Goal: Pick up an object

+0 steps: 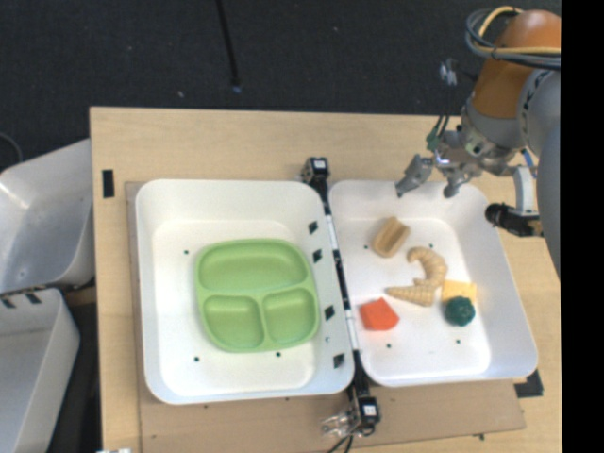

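Gripper (433,180): fingers spread apart, nothing between them, above the far rim of the right bin (505,343), upper right of the frame.
Candidates: tan block (389,236), croissant (429,262), cone (413,295), yellow cube (460,290), green ball (460,311), red piece (379,315), loose in the right bin, so several grasps are possible.
Nearest: probably the tan block, standing apart.
Left bin (160,352): holds a green divided plate (257,293).

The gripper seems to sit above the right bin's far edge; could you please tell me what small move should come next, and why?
Probably a short move toward the camera and down onto the tan block. The gripper hangs open over the right bin's far rim with nothing between its fingers, and that block is the nearest item, lying apart from the croissant and the rest.
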`<action>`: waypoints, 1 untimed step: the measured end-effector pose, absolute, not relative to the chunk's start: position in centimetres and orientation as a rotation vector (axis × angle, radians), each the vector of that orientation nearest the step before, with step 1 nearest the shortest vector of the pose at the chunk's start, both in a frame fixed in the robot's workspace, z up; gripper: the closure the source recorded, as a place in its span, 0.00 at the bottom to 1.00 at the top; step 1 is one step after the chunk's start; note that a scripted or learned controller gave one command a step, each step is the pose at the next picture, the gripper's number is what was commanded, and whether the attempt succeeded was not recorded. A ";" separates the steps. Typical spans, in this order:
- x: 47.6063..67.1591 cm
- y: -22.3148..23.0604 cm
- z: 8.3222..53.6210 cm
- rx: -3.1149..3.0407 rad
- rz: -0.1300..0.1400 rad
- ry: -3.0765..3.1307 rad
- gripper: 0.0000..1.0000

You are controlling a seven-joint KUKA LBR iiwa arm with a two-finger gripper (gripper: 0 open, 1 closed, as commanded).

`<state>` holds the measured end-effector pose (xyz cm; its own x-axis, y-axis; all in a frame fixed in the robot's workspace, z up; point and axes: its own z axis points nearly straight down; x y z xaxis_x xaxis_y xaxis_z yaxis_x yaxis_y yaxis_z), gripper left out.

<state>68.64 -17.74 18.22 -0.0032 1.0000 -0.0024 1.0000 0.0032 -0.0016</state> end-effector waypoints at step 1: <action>68.1 -17.8 12.1 2.221 -0.005 2.222 0.00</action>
<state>68.09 -17.76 12.12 -0.0007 1.0000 -0.0022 1.0000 0.0007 -0.0023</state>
